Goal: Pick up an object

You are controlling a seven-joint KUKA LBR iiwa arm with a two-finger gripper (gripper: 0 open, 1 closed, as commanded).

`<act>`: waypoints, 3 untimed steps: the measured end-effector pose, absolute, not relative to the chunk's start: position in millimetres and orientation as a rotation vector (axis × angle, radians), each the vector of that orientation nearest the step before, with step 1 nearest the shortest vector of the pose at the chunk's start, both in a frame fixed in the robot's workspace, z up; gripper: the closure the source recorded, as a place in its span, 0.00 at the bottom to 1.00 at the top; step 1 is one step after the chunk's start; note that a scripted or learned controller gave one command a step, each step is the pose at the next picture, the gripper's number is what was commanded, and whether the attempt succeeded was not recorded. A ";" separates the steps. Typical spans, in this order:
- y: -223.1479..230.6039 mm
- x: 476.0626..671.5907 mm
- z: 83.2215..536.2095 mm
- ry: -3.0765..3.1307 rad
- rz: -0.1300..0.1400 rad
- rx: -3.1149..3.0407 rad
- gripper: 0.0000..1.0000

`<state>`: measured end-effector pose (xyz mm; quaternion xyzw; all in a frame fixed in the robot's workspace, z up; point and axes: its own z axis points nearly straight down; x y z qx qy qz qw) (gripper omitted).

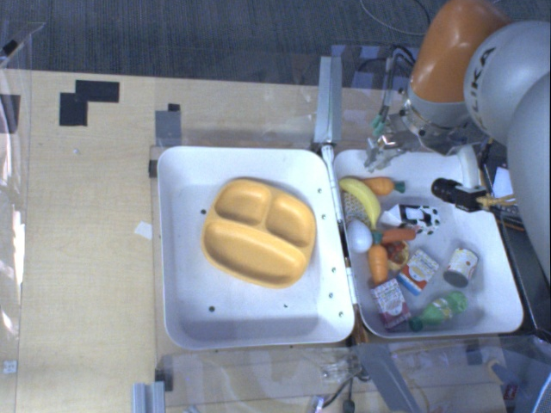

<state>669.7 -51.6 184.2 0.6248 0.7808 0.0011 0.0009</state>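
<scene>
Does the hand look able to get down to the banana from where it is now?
Probably yes. The hand hovers over the right bin's far edge, near the banana, whose top lies uncovered; a carrot sits close beside it.

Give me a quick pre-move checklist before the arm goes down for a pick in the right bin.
1. Tool over the right bin: ok, above its far left corner.
2. Tool free of any load: ok, nothing seen in it.
3. Finger opening: cannot tell.
4. Target close by: ok, banana and small carrot lie just below it.
5. Room around target: not ok, banana lies against the bin's left wall, items crowded.
6. Left bin: ok, yellow tray untouched.
</scene>
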 end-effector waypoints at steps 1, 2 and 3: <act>-51.7 669.7 184.1 2.452 0.003 1.962 0.00; -94.8 671.5 103.2 2.567 0.008 1.798 0.00; -114.8 651.2 97.7 2.588 0.029 1.737 0.00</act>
